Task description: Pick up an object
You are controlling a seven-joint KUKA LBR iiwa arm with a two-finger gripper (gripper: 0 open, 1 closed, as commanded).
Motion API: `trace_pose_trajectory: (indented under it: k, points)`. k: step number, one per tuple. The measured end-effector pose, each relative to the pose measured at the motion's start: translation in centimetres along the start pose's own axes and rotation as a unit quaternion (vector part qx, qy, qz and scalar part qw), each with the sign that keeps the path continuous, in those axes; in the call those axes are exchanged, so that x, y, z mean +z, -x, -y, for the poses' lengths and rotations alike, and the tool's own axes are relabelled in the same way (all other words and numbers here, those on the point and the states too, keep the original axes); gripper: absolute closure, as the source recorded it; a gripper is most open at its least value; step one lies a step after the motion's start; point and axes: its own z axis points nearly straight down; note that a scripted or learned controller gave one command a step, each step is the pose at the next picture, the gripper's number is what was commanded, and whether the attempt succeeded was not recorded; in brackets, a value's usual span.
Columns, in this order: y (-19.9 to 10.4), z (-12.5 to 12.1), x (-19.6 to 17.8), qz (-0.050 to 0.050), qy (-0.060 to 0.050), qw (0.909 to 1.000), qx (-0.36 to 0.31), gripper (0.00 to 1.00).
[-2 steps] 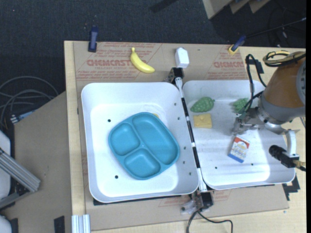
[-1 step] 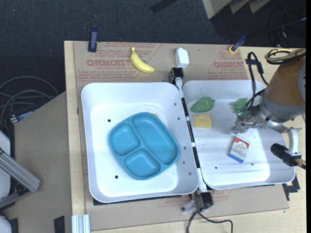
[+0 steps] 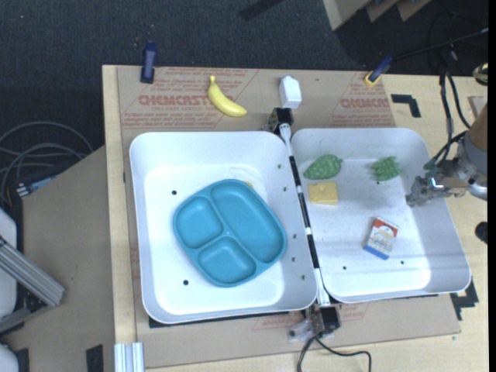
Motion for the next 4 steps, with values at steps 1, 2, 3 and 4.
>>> trace_pose_trajectory:
  k: [1, 2, 3, 4]
  points:
    - [-4.2, 3.2, -0.3, -0.002, -0.002, 1.0, -0.001, 1.0]
    - [-5.8, 4.0, 1.0, -0.002, -0.002, 1.0, -0.001, 1.0]
    - [-5.8, 4.0, 1.0, -0.002, -0.002, 1.0, -0.001, 0.0]
    - [-4.4, 3.4, 7.6, -0.002, -0.002, 1.0, 0.0, 0.0]
